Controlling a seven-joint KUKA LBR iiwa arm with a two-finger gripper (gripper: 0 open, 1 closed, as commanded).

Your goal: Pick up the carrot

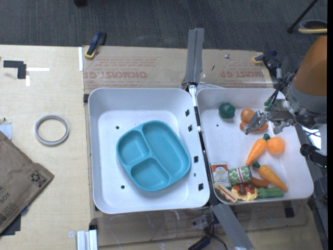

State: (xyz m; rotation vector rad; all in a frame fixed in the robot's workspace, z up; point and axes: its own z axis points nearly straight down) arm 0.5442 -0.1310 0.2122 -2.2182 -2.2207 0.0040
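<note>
Tabletop [41, 87], light wood-toned, carrying two shallow white bins side by side across the centre and right of the frame. Left bin [99, 155]: holds one blue three-compartment plate [153, 155], lying flat near the bin's middle. Right bin [218, 139]: holds assorted toy food. Carrot [256, 151], orange with a small green top, lies tilted at centre right of this bin, its green end just beside an orange round fruit [276, 146]. A second carrot [271, 176] lies lower right, slanting toward the bin's corner. A dark green round item [226, 110] sits toward the bin's upper left. Along the lower edge: a small printed box [220, 173], a patterned can [240, 174], a pizza-like piece [243, 192] and a green pod-shaped item [269, 193], packed close together. End effector [256, 123] at upper right of the right bin, on the grey arm [307, 82] entering from the frame's right; it sits over an orange item [247, 114], above and apart from the carrot; whether its fingers are spread or pressed together cannot be told. Off-bin items: a roll of tape [52, 129] at left, a brown paper bag [18, 181] at lower left.
</note>
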